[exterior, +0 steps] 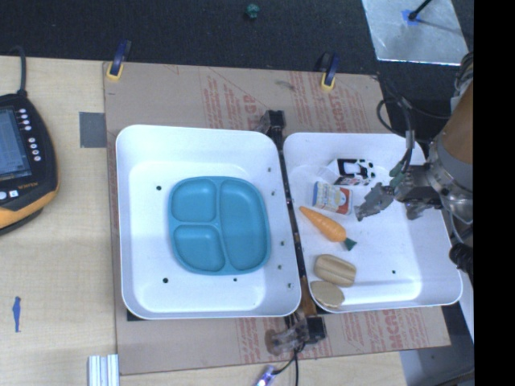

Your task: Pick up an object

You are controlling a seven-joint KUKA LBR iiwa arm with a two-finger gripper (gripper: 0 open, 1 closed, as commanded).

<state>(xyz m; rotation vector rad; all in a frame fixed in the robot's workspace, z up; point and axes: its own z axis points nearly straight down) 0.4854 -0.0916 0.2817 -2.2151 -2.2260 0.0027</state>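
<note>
Several light toys are seen in the right white bin (402, 284), the orange plastic carrot (323, 223) at eight o'clock of the empty open-fingered gripper (385, 198), judged rigid, slippery, best pinched across its thick middle.

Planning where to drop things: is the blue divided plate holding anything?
Empty: all three compartments of the blue divided plate show bare blue in the left bin.

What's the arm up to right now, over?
Gripper low over right bin, nothing seen in it. Carrot, small carton, bread pieces lying loose. Blue plate in left bin.
</note>
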